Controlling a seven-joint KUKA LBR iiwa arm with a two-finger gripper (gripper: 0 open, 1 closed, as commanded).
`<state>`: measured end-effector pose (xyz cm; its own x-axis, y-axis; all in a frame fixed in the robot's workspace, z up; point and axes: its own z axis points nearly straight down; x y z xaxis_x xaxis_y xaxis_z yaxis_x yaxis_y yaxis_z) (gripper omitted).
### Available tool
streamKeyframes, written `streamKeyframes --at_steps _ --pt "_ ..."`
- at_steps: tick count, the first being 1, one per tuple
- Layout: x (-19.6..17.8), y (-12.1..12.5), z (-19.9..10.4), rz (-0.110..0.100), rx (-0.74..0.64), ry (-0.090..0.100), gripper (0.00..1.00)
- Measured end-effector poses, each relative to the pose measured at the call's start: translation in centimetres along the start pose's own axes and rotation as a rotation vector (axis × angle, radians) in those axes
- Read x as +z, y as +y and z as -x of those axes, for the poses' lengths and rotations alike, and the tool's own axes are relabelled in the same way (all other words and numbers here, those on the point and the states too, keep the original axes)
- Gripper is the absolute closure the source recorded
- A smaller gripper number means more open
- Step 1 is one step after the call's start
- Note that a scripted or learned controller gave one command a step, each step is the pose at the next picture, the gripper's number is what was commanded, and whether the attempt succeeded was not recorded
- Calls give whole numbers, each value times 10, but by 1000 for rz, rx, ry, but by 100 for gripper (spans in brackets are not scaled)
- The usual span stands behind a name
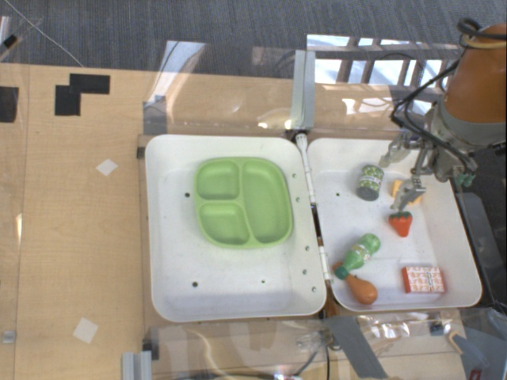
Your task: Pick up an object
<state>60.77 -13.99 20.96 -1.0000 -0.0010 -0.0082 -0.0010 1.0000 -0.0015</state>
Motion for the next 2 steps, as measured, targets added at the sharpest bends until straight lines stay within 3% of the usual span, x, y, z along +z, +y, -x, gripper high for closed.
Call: streamKeyframes --at_steps 1,2 --pt "99 -61 18 2 36 10 0" --pt "123 -35 49 1 221 0 0"
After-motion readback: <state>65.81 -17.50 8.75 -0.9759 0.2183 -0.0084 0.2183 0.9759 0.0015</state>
